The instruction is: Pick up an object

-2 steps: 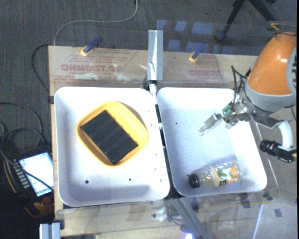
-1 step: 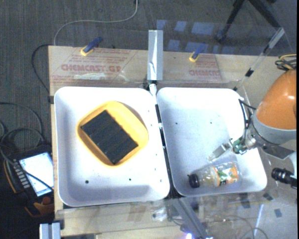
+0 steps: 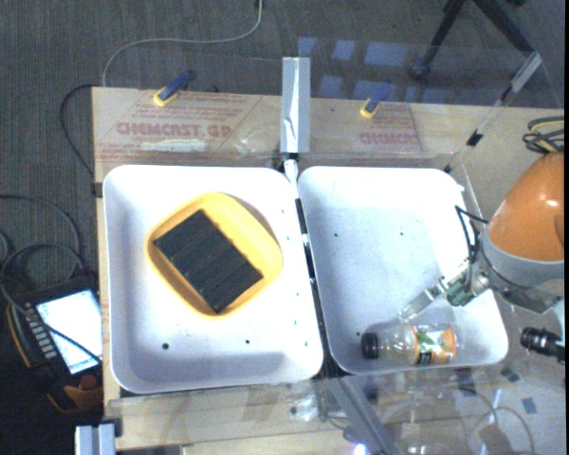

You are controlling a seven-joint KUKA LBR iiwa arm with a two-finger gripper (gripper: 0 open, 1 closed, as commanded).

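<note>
Bottle (image 3: pixel 410 342) lay on its side in the right bin (image 3: pixel 379 216), near the front edge, long axis left-right, cap pointing left. Claw (image 3: pixel 434 297) sat just above and right of it; whether open or closed, can't tell. Yellow dish (image 3: pixel 261 230) in left bin (image 3: pixel 133 254).

Lighting: even, diffuse overhead light of moderate brightness; the two white bins (image 3: pixel 389 216) are the brightest areas, near washed out, with faint soft shadows along their inner walls. Glare: pale bluish reflections on the clear sheet (image 3: pixel 360 64) behind the bins, and a soft highlight on the orange band (image 3: pixel 536 211). Quality: low resolution, mildly soft and grainy; dark floor (image 3: pixel 38 27) underexposed.
</note>
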